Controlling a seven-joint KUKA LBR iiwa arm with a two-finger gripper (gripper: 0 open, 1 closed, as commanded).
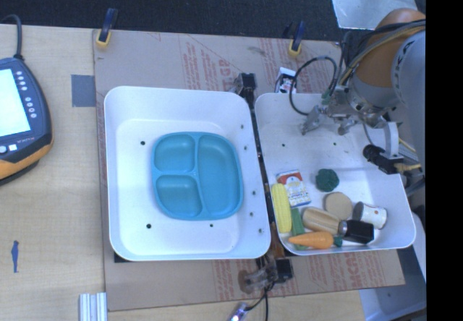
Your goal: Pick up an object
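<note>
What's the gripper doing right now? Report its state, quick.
Gripper: over the far part of the right bin, away from the pile of objects; open or shut cannot be told from this view.

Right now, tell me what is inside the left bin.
The left bin holds one blue divided plate, lying flat near its middle with nothing in its compartments. Whatever lies under the plate is covered.

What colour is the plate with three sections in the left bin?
The plate is light blue, seen clearly in the camera view against the white bin.
</note>
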